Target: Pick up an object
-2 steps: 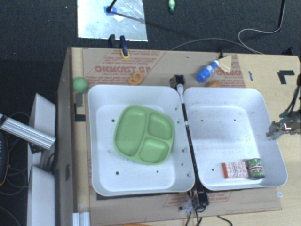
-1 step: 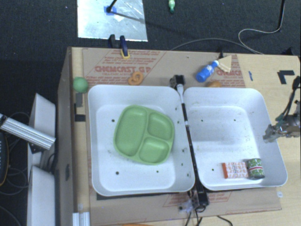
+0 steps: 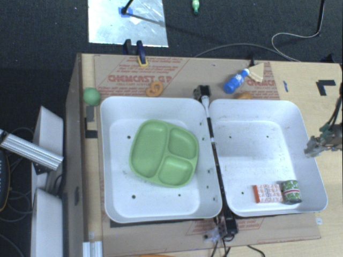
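Gripper (image 3: 317, 146) hangs at right bin's (image 3: 252, 114) edge; small can (image 3: 291, 191) lies apart; jaws' state unclear

Open floor across the right bin (image 3: 257, 138), small can (image 3: 291, 191) and packet (image 3: 267, 193) crowding its near wall

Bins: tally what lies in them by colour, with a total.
Green: 2, the divided plate in the left bin and the small can in the right bin
Red and white: 1, the flat packet
Total: 3

Grey metal gripper (image 3: 320, 143) trailing thin dark cables.
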Controlling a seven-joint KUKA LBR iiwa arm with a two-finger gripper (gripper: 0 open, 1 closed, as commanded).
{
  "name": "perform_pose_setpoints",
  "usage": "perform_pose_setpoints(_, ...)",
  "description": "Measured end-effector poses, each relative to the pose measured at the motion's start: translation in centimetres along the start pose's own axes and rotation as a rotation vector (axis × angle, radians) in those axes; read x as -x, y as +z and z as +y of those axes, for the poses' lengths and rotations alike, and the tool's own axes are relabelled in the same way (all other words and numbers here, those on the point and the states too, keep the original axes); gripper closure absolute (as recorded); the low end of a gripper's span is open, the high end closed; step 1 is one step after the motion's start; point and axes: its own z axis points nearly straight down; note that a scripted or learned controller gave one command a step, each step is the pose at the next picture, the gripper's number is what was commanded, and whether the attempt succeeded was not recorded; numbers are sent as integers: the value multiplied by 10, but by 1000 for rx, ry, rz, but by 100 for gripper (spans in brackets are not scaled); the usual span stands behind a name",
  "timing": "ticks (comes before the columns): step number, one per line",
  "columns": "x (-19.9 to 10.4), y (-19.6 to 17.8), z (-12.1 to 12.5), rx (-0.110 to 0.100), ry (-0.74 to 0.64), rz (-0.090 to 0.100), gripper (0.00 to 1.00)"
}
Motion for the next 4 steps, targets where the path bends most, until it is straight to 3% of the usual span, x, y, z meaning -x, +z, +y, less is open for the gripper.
perform_pose_setpoints(2, 0, -13, -2, 0, -1, 0, 100)
perform_pose_setpoints(4, 0, 1, -3, -1, 1, 0, 100)
